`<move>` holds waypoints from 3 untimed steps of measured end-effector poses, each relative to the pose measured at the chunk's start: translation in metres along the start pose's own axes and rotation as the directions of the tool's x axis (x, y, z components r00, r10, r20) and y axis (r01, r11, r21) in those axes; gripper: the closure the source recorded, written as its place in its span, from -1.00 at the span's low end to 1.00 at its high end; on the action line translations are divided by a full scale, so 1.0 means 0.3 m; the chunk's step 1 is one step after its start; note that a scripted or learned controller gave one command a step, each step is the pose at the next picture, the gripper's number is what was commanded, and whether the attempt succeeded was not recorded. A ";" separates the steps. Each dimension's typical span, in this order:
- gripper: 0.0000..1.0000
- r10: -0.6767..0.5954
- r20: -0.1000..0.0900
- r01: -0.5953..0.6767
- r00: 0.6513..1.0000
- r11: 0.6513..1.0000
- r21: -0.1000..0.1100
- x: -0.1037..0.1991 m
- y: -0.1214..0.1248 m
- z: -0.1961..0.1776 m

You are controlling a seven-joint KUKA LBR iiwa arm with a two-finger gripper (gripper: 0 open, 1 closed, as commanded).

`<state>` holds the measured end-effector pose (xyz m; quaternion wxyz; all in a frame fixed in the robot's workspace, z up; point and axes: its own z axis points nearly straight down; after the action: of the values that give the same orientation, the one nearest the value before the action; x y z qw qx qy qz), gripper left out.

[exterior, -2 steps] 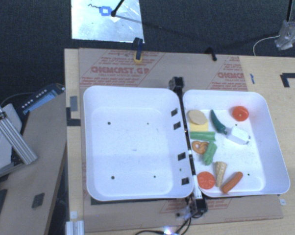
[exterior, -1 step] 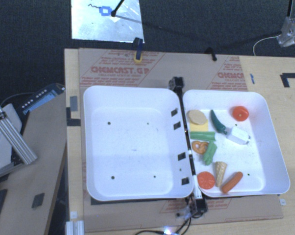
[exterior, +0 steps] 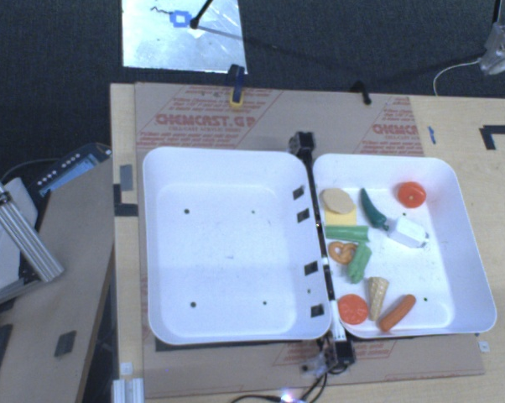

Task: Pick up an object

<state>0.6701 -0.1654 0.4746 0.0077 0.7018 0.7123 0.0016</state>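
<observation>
I see toy foods scattered in the right white bin [exterior: 466,225]: a red tomato [exterior: 411,194], an orange sausage [exterior: 397,311], a tan cone [exterior: 377,291], a green pickle [exterior: 359,261].

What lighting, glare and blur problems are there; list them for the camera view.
Camera view: even overhead light, soft shadows under the toys in the right bin; strong glare on the shiny sheet at top left; the left bin looks nearly blown out; the whole image is slightly soft, so the pretzel lacks detail.
</observation>
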 end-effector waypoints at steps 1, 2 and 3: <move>1.00 -0.004 0.003 0.004 1.000 1.000 -0.003 0.001 0.002 -0.039; 1.00 -0.008 0.005 0.008 1.000 1.000 -0.007 0.002 0.004 -0.079; 1.00 -0.012 0.008 0.012 1.000 1.000 -0.011 0.003 0.006 -0.118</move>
<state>0.6713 -0.1642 0.5101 0.0144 0.6973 0.7166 0.0027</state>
